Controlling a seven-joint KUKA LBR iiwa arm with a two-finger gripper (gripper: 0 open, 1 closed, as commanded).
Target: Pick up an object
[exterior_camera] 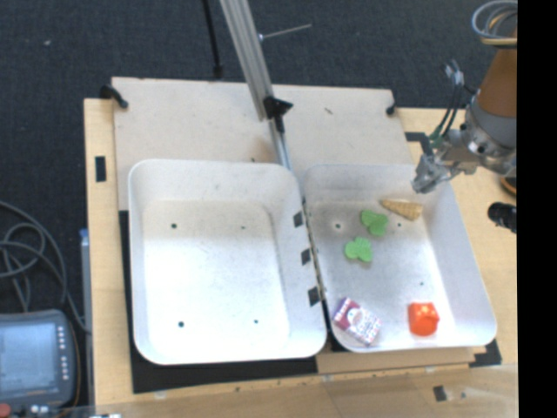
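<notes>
The gripper (424, 179) is seen above the far right corner of the right bin (470, 268), just beside a tan cone (401, 207). Whether the jaws are spread cannot be told. From so near the bin wall, the cone could be pushed against the rim and missed.

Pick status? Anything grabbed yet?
Done: nothing lifted. The tan wedge, two green pieces, the red block and the patterned packet all lie on the floor of the right bin.
In hand: the gripper sits at the bin's upper right edge, just above the wedge, with nothing seen between its fingers.
Left: descend, grasp, lift.
</notes>
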